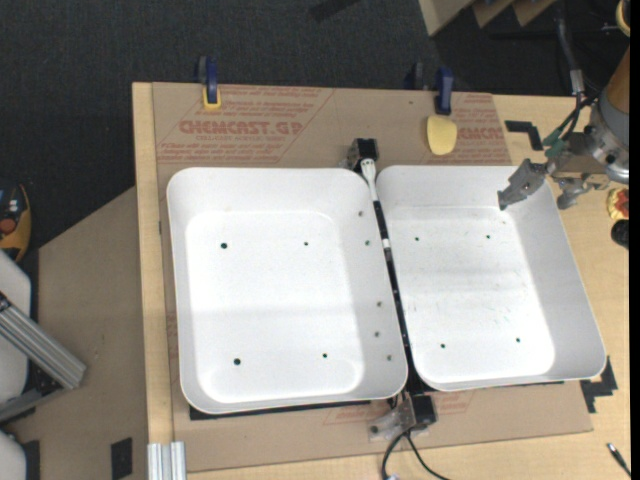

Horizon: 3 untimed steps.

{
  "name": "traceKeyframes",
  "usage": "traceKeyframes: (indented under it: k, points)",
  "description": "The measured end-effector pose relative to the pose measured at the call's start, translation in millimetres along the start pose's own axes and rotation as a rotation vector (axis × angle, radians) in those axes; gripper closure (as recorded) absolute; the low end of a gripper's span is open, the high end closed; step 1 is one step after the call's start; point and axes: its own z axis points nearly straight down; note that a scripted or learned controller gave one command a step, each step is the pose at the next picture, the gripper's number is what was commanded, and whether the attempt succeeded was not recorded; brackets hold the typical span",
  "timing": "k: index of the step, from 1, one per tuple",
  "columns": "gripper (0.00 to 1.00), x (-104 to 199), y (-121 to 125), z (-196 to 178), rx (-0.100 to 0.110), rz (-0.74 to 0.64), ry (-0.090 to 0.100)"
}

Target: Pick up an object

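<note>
left bin (190,298): we see a shallow white tray on the left half of the brown board (160,148) that covers the table, four small dark dots on its floor.
blue clamps: we see one (209,80) at the board's far edge above the left bin, another (444,90) at the same edge further right.
yellow object (441,134): we find the only loose thing here, a small pale yellow piece lying on the board just beyond the far edge of the right bin, beside the right clamp, outside both bins.
right bin (575,298): we see it touching the left bin along the middle seam, faint scuffs on its floor.
claw (546,182): we see it over the right bin's far right corner, its two grey fingers spread apart with nothing between them, well apart from the yellow object.
</note>
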Motion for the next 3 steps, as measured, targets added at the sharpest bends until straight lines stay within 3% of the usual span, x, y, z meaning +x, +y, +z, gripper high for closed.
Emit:
traceKeyframes:
  k: [1,2,3]
  points:
    - [1.0,-0.1,0.6,-11.0,-0.003,-0.001,-0.001]
    - [1.0,154.4,22.0,-23.4,-0.004,-0.017,0.006]
    - [1.0,194.6,-1.6,-194.0,-0.021,-0.006,0.003]
